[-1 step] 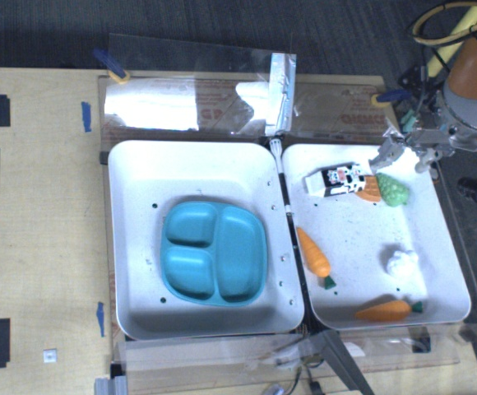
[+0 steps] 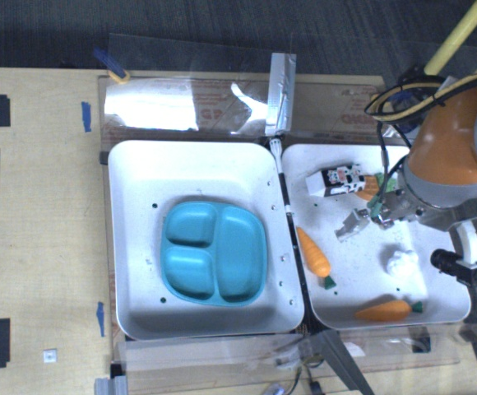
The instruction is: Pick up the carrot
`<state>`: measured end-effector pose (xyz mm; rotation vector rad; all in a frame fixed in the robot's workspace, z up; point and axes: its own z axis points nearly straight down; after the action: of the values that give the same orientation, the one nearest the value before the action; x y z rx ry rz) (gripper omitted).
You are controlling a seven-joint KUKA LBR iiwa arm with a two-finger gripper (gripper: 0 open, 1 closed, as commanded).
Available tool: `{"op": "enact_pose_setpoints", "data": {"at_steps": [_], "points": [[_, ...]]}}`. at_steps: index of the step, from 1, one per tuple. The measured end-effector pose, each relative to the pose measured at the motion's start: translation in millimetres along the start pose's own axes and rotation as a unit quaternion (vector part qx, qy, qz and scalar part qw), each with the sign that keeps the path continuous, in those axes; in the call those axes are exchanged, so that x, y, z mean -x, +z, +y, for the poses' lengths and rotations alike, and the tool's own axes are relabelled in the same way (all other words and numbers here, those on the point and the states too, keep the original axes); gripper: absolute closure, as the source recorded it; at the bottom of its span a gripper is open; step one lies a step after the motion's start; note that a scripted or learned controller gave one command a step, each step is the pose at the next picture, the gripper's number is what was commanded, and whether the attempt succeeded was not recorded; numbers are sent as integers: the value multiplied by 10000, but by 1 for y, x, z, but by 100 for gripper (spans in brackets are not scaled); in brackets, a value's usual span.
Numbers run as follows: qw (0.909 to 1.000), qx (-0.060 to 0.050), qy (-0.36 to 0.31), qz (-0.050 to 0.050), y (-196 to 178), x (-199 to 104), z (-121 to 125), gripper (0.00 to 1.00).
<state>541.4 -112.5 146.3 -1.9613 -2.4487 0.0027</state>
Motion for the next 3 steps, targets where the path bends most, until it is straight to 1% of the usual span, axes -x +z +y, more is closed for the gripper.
{"op": "enact_pose_setpoints", "data": {"at_steps": [1,2,3], "points": [[9999,20,-139,-1,-38,-83,-45,0],[9833,19,-1820,-13,-38,-83,-38,0],[9800,23,1991,-12,-37,-64,-49,0]]}}
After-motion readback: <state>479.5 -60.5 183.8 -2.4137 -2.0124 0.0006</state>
